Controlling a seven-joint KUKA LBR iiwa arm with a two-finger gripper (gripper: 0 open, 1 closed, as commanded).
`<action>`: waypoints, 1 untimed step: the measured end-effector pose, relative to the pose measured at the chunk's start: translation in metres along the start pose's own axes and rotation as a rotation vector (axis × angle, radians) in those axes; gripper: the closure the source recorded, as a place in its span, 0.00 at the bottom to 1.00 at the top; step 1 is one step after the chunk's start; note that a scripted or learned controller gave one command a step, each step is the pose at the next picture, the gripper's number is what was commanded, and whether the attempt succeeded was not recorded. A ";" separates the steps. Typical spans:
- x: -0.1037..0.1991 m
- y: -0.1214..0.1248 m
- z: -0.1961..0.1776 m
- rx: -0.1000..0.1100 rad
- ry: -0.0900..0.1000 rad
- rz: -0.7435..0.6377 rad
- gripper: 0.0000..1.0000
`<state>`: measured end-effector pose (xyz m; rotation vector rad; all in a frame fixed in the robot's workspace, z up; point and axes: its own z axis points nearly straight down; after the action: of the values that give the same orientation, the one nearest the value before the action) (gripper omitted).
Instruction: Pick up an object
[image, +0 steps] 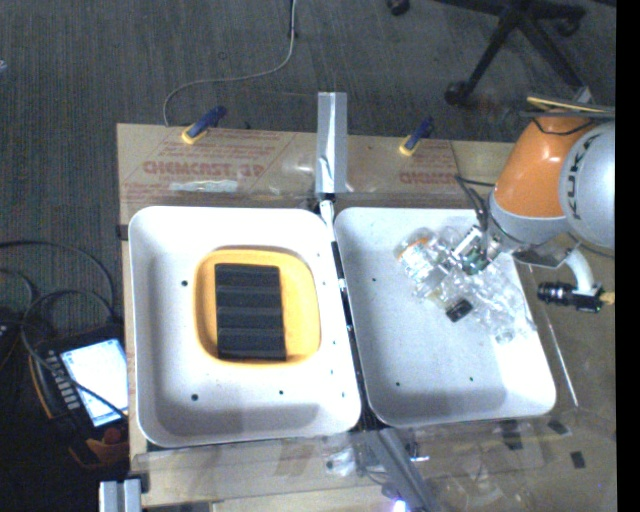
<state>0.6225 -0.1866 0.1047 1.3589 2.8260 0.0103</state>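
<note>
In the right bin (450, 390), a crumpled clear plastic item (440, 268) lies in the far half, spreading toward the right wall. My gripper (466, 262) reaches in from the right and hangs directly over this plastic, partly hiding it. A small dark piece (458, 308) shows just below the gripper among the clear plastic. In the left bin (160, 380), a yellow tray (305, 300) holds a black ridged block (250, 310).
The arm's orange band (535, 180) looms over the right bin's far right corner. A metal post (330, 150) stands behind the seam between the bins. Two blue-and-yellow clamps (203, 124) hold the board at the back.
</note>
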 end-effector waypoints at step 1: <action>-0.001 0.003 -0.012 -0.010 -0.009 -0.002 1.00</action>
<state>0.6258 -0.1854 0.1163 1.3504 2.8167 0.0182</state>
